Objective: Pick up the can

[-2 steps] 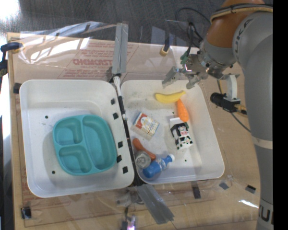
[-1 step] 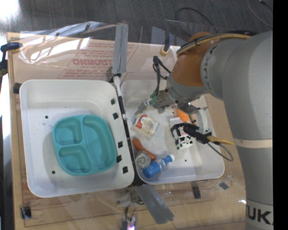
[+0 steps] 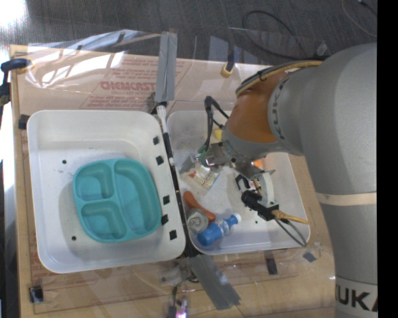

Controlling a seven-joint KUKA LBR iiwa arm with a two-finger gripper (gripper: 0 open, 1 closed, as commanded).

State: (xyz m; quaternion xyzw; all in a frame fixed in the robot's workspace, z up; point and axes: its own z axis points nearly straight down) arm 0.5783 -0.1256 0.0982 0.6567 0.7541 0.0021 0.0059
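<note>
The small silver metal can [image 3: 198, 222] lies at the near-left corner of the right white bin [image 3: 288, 177], below and left of the gripper [image 3: 212, 161], touching a blue plastic bottle [image 3: 220, 230] and just under an orange carrot-shaped toy [image 3: 199, 205]. Whether the gripper is open, I cannot tell; clutter hides its tips. The can looks light, stiff and smooth, probably slippery; grasping across its round sides seems best.

Dark grey carpet floor [image 3: 119, 5] behind bench. Wooden bench top [image 3: 192, 78] under clear plastic sheet [image 3: 86, 52]. Bright glare at top left corner. Black cables [image 3: 265, 25] on floor.
</note>
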